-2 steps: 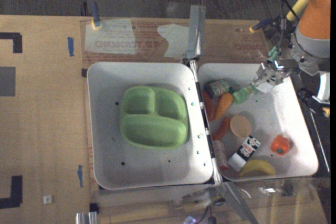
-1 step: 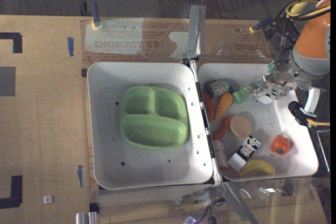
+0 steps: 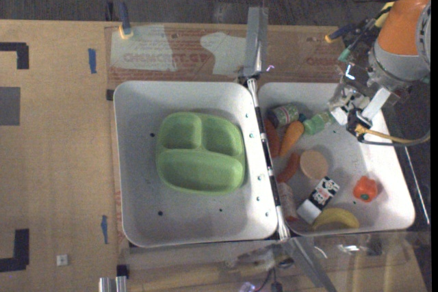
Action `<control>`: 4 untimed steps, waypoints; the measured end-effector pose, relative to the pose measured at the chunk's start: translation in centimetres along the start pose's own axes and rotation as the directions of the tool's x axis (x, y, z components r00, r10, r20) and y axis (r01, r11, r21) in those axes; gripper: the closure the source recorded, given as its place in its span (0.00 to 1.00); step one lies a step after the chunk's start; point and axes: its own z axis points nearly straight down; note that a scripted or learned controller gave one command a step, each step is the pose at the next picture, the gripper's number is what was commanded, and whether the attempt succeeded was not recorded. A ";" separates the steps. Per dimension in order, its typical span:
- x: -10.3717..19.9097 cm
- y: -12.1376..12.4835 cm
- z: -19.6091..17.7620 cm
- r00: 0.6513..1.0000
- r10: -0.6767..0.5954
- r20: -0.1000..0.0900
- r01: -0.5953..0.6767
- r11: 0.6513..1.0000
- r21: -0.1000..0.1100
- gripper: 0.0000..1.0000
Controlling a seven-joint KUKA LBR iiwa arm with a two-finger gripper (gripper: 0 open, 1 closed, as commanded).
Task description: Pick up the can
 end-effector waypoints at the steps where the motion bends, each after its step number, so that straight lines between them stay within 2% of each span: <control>1: -6.7 0.8 5.5 0.987 0.159 0.000 -0.159 0.987 0.006 1.00; 2: -2.4 -1.8 -1.3 0.943 0.333 0.001 -0.333 0.943 0.002 1.00; 3: 0.2 -3.8 2.3 0.931 0.365 0.002 -0.365 0.931 0.006 1.00; 4: 4.0 -3.1 -4.3 0.803 0.595 0.002 -0.595 0.803 0.001 1.00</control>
